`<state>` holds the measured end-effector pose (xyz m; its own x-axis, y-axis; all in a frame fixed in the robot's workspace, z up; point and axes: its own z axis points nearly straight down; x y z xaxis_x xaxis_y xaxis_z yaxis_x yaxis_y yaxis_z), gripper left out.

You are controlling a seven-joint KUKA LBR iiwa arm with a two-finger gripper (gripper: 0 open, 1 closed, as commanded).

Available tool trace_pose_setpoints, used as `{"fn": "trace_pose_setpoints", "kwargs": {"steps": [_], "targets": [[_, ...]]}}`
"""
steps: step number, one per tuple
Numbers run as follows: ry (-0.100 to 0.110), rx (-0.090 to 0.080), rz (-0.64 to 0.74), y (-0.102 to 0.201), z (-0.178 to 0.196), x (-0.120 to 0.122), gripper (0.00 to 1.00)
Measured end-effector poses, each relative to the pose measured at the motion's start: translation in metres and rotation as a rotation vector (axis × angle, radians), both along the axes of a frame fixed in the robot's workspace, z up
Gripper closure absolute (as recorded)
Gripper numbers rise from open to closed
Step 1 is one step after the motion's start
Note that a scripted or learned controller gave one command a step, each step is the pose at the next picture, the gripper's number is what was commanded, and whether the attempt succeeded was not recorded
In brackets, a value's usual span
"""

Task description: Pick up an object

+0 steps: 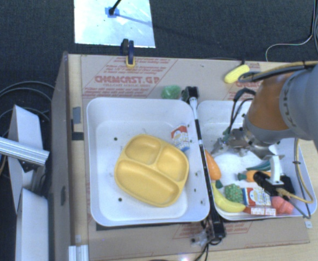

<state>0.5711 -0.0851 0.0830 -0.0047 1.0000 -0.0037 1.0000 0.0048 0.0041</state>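
Far left, grey cables (17, 99) and a white box (25, 140) with a metal bar (14, 148) are seen off the table (148, 75), which is covered in printed cardboard.

The left bin (101, 124), white smooth plastic with rounded corners, holds a yellow compartment tray (150, 170), glossy and three-sectioned, lying tilted in the middle. A small printed packet (181, 137) is set just beside the tray's upper right edge. A green soft object (171, 92) lies on the table behind this bin.

A black bar (199, 151) runs between the two bins.

In the right bin (216, 113), an orange carrot-shaped toy (213, 167) lies against the left wall, with a yellow banana (226, 202) near the front edge, a green bumpy piece (234, 192) touching it, a printed carton (259, 197) and a pink-red rounded piece (282, 205) alongside. An orange and green item (254, 175) is seen mid-bin.

The gripper (236, 143) hangs low over the right bin's rear-middle; whether the jaws are released or clenched cannot be told, and nothing is seen between them. The grey arm (305, 105) with the orange band (267, 110) enters from the right. A yellow item (236, 73) lies on the table behind the arm.
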Motion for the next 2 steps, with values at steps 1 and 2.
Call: {"fn": "trace_pose_setpoints", "kwargs": {"steps": [1,2], "targets": [[-0.006,0.000,-0.001,-0.050,0.003,0.073,0.00],[0.008,0.006,-0.004,-0.018,0.001,0.011,0.00]]}}
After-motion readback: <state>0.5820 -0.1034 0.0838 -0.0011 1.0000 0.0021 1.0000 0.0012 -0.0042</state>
